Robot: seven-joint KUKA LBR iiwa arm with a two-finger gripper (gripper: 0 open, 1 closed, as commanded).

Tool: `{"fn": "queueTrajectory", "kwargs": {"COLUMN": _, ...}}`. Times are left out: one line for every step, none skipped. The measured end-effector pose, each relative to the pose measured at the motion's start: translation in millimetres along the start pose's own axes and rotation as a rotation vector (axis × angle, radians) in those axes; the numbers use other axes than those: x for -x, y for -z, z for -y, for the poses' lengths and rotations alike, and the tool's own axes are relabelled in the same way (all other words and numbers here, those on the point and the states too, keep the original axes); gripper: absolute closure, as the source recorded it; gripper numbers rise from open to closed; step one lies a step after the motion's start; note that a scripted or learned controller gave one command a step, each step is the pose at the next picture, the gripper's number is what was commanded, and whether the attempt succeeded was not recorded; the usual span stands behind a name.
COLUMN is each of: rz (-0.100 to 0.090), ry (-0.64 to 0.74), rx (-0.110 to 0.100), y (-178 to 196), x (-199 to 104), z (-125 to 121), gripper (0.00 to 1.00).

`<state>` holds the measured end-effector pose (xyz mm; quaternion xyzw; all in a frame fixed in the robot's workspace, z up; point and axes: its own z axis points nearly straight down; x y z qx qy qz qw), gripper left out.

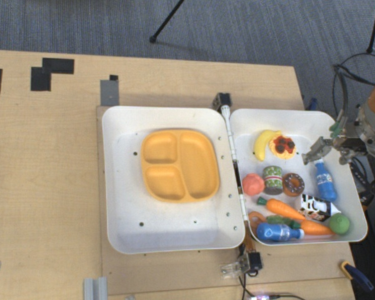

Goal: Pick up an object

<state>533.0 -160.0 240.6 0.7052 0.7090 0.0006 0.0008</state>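
Toy food fills the right bin (pixel 356 186) in the camera view: a blue bottle (pixel 324 181) stands just inside its right wall, with a banana (pixel 263 144) near the far edge and a carrot (pixel 286 210) toward the near edge, while the left bin (pixel 122 167) carries a yellow divided plate (pixel 178 165). The gripper (pixel 332 147) hangs over the right bin's far right corner just above the bottle, grasping nothing, fingers spread apart. The bottle looks light, stiff and rather slick, so its narrow middle, taken across the width, seems the best hold.

robot lab — plywood bench (pixel 44 167), grey carpet (pixel 250 17), tripod leg (pixel 175 11)
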Motion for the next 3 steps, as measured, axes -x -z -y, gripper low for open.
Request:
{"fn": "queueTrajectory", "kwargs": {"rz": 0.001, "ry": 0.012, "rx": 0.002, "y": -146, "x": 43, "z": -31, "gripper": 0.00}}
{"fn": "queueTrajectory", "kwargs": {"rz": 0.001, "ry": 0.012, "rx": 0.004, "y": -136, "x": 43, "z": -32, "gripper": 1.00}}
{"fn": "queueTrajectory", "kwargs": {"rz": -0.001, "ry": -0.256, "rx": -0.001, "y": -73, "x": -26, "z": 17, "gripper": 1.00}}
